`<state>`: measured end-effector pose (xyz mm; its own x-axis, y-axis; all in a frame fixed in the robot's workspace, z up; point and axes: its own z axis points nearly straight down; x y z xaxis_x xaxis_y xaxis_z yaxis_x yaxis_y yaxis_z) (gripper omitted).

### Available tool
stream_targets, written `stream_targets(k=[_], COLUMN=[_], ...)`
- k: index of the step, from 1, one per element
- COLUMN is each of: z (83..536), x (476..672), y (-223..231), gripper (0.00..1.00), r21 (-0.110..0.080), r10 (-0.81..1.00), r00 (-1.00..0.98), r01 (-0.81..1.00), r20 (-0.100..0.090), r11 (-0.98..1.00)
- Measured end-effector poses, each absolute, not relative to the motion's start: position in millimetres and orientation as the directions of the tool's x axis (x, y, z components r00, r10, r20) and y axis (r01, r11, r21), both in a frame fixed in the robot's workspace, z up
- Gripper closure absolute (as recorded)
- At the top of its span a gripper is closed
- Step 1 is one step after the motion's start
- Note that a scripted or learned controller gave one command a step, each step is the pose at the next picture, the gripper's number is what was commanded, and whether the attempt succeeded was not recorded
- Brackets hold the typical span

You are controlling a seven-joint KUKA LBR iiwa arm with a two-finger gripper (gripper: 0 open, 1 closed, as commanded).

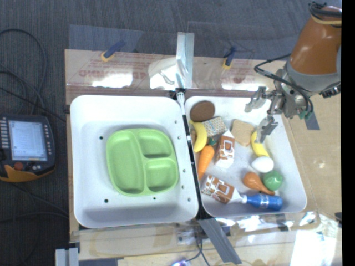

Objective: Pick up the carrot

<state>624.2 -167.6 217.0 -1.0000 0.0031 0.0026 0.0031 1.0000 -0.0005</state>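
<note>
camera view: the carrot (204, 159) lies in the right bin (297, 173), hard against its left wall, touching a banana (198, 137) above it and just beside a small printed carton (224, 150). a second carton (217, 188) sits just below its tip. the end effector (265, 112) hangs over the bin's upper right part, fingers apart and clamped on nothing, one tip near a second banana (257, 143). it is well apart from the carrot, with a slice of bread (242, 131) and the printed carton between them. the left bin (89, 148) holds a green divided tray (142, 160).

likely trouble: the carrot is wedged by the wall and its neighbours, so a finger may land on the banana or the bin wall, or the carton may come up instead. its tapered, smooth body could also slip out of a pinch made near the thin end.
</note>
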Motion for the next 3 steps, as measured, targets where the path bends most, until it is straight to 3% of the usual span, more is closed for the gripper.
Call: stream_targets(k=[1,2,3], z=[141.3,94.6,101.9], x=[581.2,512.5,514.4], y=[-153.9,-166.8,-166.3], gripper=[0.00,0.00,1.00], r21=[0.000,-0.001,-0.003], r10=[0.214,0.339,0.337], r00=[-0.977,-0.941,-0.942], r01=[0.214,0.339,0.337], r20=[0.006,0.004,0.002], r11=[0.977,0.941,0.942])
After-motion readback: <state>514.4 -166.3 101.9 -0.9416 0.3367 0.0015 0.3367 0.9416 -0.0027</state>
